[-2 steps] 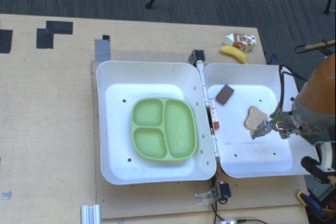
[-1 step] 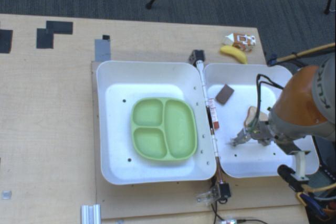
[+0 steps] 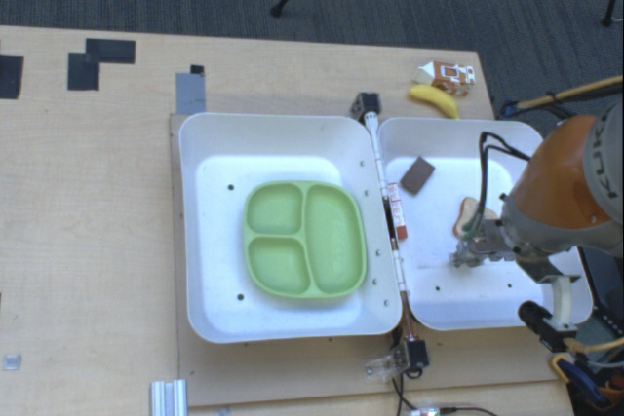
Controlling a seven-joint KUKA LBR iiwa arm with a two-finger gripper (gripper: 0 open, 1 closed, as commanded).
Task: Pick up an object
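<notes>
Camera view: end effector (image 3: 472,250) half-hidden beside tan object (image 3: 466,213); its grip state can't be told.

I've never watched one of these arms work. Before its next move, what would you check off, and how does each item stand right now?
1. Gripper is over the right bin: ok.
2. A target lies close by: the tan object sits just beside the gripper: ok.
3. Whether anything is between the fingers: cannot tell.
4. The dark block lies apart from the gripper, out of its way: ok.
5. The green divided plate rests in the left bin, far from the arm: ok.
6. The banana lies on the bench outside the bins: not ok as a target.
</notes>
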